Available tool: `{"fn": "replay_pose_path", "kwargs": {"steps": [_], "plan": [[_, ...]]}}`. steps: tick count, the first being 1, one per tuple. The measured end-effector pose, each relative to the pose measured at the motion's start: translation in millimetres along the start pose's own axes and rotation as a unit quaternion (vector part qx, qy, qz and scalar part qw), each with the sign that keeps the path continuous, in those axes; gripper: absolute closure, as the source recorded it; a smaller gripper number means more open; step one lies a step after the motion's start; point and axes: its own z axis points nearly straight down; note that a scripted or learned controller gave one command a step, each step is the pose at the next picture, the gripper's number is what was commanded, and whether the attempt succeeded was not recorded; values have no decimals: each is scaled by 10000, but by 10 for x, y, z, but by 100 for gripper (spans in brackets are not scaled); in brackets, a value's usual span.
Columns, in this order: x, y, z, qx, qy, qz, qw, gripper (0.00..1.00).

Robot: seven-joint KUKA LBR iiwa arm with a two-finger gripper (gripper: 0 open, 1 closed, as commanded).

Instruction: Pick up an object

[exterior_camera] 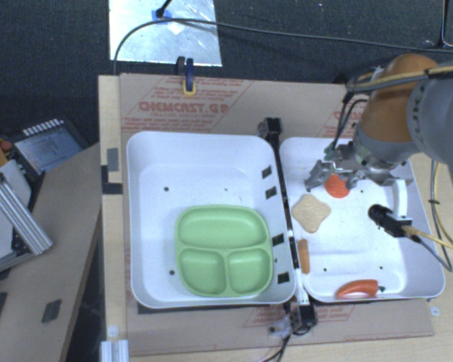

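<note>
1. Dark floor surrounds the bench (211,108), which carries two white bins side by side. The left bin (147,202) holds a green divided plate (219,249).
2. The right bin (423,277) holds four small things: an orange-red round piece (337,188) near its back, a tan slice (311,213) just in front of that, an orange stick (303,256) by the left wall, and a red-orange piece (357,288) at the front rim.
3. The gripper (334,173) is low over the right bin, directly above the orange-red round piece and touching or nearly touching it.
4. Whether the tool is clenched or released cannot be told from this angle.
5. The step in hand looks like the grasp itself, with the round piece as the likely target.
6. The next move calls for a firm closure on the piece, then a straight lift clear of the tan slice.
</note>
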Motion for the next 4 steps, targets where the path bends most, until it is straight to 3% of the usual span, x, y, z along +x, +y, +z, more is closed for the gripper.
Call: {"fn": "replay_pose_path", "kwargs": {"steps": [1,2,4], "plan": [[6,-2,516,-3,4,-3,10000,0],[-1,17,383,-33,-3,-6,10000,100],[6,-130,-786,-54,-4,-14,10000,100]]}}
